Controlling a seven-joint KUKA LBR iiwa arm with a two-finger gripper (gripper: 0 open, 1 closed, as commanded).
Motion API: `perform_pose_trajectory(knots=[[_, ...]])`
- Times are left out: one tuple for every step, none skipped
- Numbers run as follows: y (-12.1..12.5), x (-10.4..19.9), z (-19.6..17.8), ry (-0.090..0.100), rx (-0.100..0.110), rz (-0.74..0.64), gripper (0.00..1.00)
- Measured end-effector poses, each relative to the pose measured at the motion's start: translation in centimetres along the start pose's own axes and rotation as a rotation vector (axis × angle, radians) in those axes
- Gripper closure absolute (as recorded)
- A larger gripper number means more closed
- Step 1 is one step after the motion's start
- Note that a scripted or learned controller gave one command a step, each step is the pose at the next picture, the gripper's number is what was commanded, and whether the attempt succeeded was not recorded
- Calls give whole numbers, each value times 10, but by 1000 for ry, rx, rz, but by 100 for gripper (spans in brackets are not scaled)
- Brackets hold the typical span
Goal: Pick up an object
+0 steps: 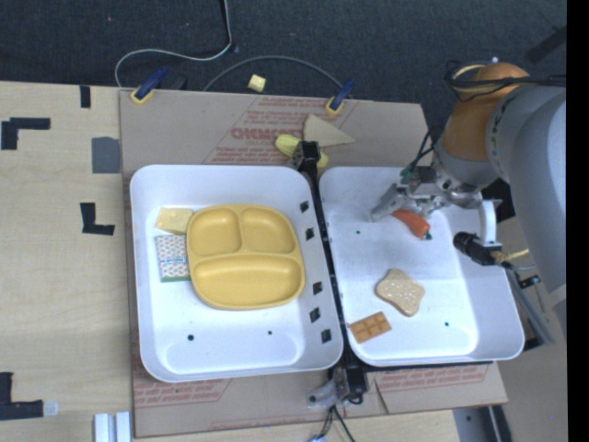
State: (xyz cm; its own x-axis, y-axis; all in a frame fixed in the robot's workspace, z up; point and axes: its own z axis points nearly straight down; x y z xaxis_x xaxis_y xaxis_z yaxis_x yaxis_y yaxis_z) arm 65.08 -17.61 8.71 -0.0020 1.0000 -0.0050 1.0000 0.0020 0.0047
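Observation:
In the right bin (460, 339), my gripper (408, 204) hangs low over the upper middle, reaching in from the right. A small orange-red object (414, 222), shaped like a carrot, lies right under its tip, touching or nearly touching it; I cannot make out whether it is gripped. A pale toast slice (399, 293) rests lower in the same bin, and a brown cracker-like square (370, 327) sits near the bin's lower left corner.
The left bin (230, 353) holds a yellow divided plate (246, 256), a pale yellow block (173, 220) and a small patterned box (170, 257) along its left side. A black divider (317, 247) runs between the bins. Yellow pieces (293, 143) lie on the cardboard behind.

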Motion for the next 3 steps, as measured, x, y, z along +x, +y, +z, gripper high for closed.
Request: perform_pose_trajectory(knots=[[-19, -7, -1, 2, -3, 0, 0], [-18, -8, -11, 0, -3, 0, 100], [-14, 102, -104, 8, -3, -10, 100]])
